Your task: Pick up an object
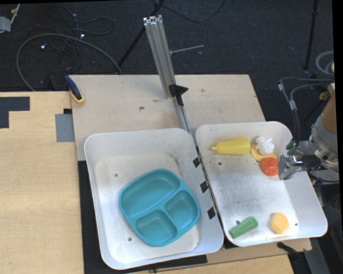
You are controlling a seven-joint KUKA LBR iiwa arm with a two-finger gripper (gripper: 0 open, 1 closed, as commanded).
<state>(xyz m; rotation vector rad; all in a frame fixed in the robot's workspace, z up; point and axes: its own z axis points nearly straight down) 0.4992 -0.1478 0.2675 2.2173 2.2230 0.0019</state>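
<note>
The right bin [248, 198] holds a yellow squeeze bottle [231, 147] lying on its side, a small white object [265, 144], a red-orange round piece [269, 167], a green cylinder [243, 227] and a yellow lump [279, 222]. My gripper [288, 166] hangs at the bin's right rim, right beside the red-orange piece. Nothing shows between its fingers.
The left bin [104, 159] carries a teal divided plate [158, 206]. An upright metal post [160, 54] rises behind the bins. Black clips sit on the wall shared by the bins. A yellow-tipped tool [74, 90] lies at the board's far left corner.
</note>
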